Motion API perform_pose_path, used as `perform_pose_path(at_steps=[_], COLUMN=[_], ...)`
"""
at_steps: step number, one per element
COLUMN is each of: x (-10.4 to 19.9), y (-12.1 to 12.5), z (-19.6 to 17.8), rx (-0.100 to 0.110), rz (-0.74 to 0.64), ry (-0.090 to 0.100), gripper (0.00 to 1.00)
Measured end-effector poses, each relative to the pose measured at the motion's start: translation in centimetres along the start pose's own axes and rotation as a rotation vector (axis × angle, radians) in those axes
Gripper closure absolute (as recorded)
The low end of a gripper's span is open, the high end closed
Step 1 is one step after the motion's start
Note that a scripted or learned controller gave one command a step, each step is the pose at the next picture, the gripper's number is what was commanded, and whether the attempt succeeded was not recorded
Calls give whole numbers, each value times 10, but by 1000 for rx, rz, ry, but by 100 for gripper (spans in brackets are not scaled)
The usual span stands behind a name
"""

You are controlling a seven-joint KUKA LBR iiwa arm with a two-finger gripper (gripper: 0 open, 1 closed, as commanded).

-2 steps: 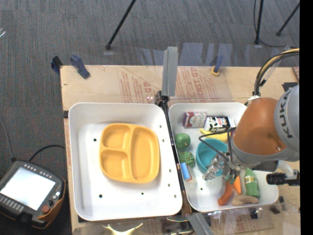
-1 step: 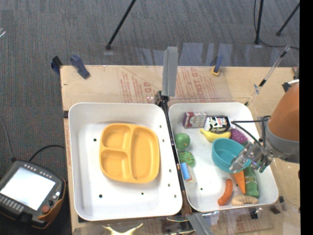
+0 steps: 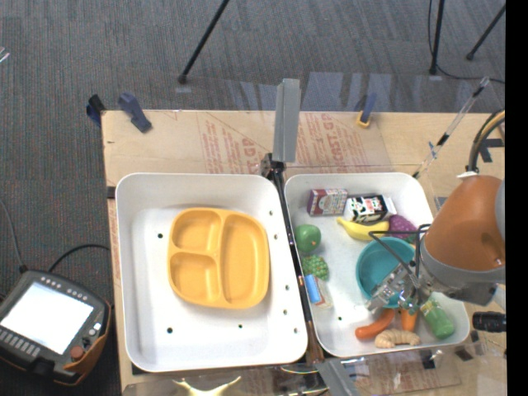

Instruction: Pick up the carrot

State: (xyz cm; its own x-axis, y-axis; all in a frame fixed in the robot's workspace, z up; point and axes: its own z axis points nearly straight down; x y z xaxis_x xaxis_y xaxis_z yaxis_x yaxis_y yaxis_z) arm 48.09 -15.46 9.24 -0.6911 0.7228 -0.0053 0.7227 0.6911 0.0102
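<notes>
Hovering low over the near right corner of the right bin (image 3: 330, 349), my claw (image 3: 394, 297) sat just above the carrot (image 3: 375, 328), which lay on the bin floor close to the near wall. Nothing was lifted yet; the grasp and the raise were left to do. Whether my claw was released or clenched I could not tell. Room was tight: a teal bowl (image 3: 378, 266) touched in from behind, a green bottle (image 3: 439, 320) crowded the right wall, and a tan peanut-shaped piece (image 3: 398, 338) lay beside the carrot.
</notes>
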Motion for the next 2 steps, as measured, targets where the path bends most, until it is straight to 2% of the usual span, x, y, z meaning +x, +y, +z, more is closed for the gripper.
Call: perform_pose_path(at_steps=[1,2], x=[0,1], y=[40,40], z=[-18,-17], rx=[9,11], rz=[-82,-83], ry=[7,9], gripper=[100,0])
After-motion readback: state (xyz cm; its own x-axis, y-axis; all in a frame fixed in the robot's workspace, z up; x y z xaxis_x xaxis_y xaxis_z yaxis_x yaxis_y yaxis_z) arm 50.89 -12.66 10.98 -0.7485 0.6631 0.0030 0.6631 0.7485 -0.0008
